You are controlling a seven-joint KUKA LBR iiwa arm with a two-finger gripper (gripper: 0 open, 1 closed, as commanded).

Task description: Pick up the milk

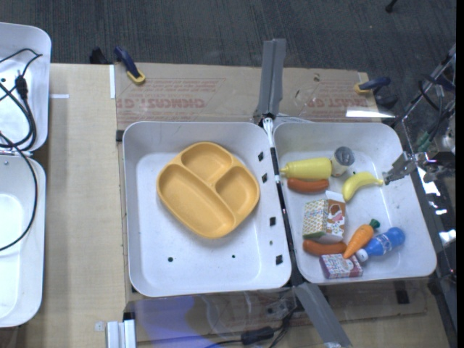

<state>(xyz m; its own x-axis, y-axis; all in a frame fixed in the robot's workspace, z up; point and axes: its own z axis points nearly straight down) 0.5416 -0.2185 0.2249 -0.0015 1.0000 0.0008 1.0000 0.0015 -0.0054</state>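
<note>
The milk point(324, 219), a small carton with a green, white and orange printed face, lies in the middle of the right bin point(410, 263); a sausage point(307, 185) sits above it and a second sausage point(323, 247) touches its lower edge; a carrot point(359, 238) lies just to its right, with a blue bottle point(382, 243) beside that; a small pink box point(340, 266) rests near the bin's front wall; a yellow squeeze bottle point(308, 168) and a grey can point(344, 156) lie toward the back, and a banana point(360, 183) curves between the can and the carrot. The jaws point(398, 170) hang at the right bin's right edge, just beyond the banana's tip and well apart from the milk; I cannot tell how wide they stand. The left bin point(145, 259) holds a yellow divided plate point(208, 188); both bins rest on the table point(80, 194).
</note>
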